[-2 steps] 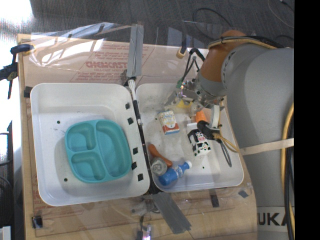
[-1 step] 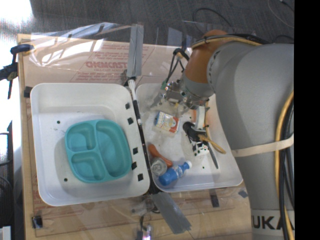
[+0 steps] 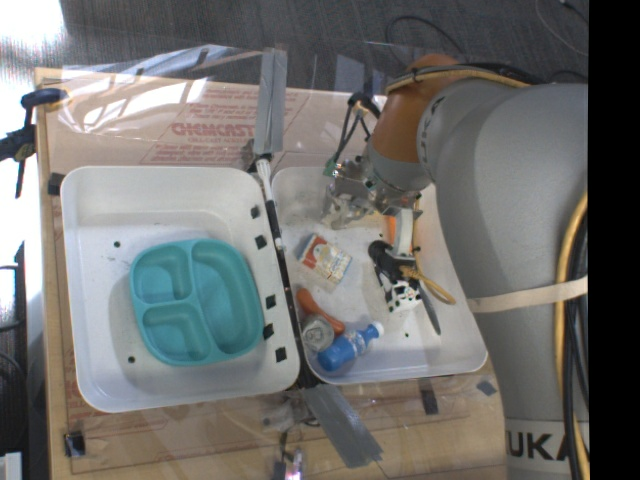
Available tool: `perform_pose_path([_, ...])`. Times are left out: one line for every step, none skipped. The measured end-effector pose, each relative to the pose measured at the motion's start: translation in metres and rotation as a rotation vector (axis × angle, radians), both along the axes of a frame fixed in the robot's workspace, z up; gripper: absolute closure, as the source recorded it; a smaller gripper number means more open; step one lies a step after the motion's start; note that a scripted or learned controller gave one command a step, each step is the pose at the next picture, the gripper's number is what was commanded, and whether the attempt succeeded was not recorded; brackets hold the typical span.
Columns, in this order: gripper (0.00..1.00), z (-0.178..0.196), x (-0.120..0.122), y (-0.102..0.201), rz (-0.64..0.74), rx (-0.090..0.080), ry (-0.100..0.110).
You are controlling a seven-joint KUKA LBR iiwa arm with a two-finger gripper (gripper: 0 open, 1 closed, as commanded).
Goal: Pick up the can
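Near the front-left corner of the right bin, close against its left wall: the can. Its round silvery end faces up toward the camera, so the long axis is judged roughly vertical, possibly leaning. The body is mostly hidden below that end, so the lean cannot be fixed. No pointing direction to record beyond end-up. Surroundings are crowded: a blue bottle touching or just beside it on the right, an orange stick-like item just behind it, and a red-and-white packet further back. The gripper hovers over the back part of the same bin, well apart from the can. Whether it is parted or closed cannot be told from this angle. Handling, as judgement: a small metal can, stiff if full, thin-walled and easily dented if empty, probably light to moderate in weight. The smooth curved side will be slippery. Best hold looks to be from above, closing across the diameter on the cylindrical wall just under the rim. Risks: scant clearance on the wall and bottle sides, catching the bottle instead, and tipping the can on contact.
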State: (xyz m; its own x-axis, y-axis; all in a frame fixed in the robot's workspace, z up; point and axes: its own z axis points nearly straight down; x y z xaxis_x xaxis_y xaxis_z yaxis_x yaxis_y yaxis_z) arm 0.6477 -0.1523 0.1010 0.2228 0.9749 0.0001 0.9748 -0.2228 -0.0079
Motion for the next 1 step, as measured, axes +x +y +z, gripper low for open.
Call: perform_pose_path([0.00, -0.0001, 0.0000, 0.0001, 0.000, 0.000, 0.000])
